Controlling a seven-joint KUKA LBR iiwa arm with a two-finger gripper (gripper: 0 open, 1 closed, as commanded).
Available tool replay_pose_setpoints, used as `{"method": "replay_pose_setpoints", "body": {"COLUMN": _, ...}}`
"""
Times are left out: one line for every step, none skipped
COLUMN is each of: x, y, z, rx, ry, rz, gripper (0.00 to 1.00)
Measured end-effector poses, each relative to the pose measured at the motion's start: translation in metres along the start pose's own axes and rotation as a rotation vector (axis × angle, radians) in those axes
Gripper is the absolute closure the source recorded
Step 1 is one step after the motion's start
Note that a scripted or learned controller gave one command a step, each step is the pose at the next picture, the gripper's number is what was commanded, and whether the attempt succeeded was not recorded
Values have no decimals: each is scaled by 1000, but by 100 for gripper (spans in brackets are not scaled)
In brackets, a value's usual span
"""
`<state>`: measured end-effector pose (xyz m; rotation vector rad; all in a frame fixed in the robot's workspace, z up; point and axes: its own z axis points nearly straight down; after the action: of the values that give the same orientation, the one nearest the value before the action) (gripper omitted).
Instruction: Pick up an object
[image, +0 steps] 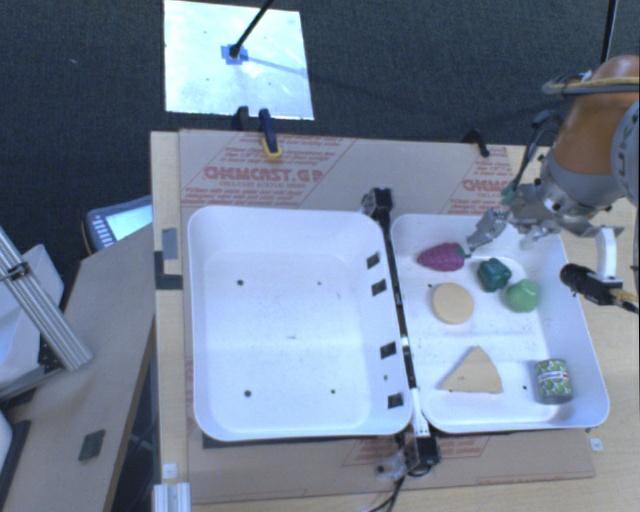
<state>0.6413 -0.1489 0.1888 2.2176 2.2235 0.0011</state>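
Robot lab: bins (300, 225) on bench (330, 165)

bench (170, 160) is covered with a Chemcast-printed sheet (300, 170), and two white bins, the left bin (215, 225) and right bin (580, 340), sit side by side on it

Brightness: the scene is evenly and brightly lit; the dark fabric backdrop (420, 60) is left nearly black.
Glare: the two shallow white plastic bins (290, 330) are close to washed out; a bright sheen is seen on the square reflective metal sheet (238, 60).
Shadows: only soft, short shadows are cast beside the small objects in the right bin, suggesting diffuse light from above.
Sharpness: moderate resolution with slight softness throughout; the printed red lettering on the cardboard sheet (262, 172) can be read.
Blur: the orange-banded grey arm (596, 120) is rendered slightly smeared at the right.
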Motion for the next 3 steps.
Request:
{"method": "replay_pose_setpoints", "body": {"x": 72, "y": -61, "z": 5, "rx": 6, "ry": 3, "rz": -6, "gripper": 0}}
{"method": "replay_pose_setpoints", "body": {"x": 147, "y": -83, "z": 5, "rx": 1, "ry": 4, "rz": -9, "gripper": 0}}
{"method": "replay_pose_setpoints", "body": {"x": 93, "y": -145, "z": 5, "rx": 5, "ry": -1, "rz": 7, "gripper": 0}}
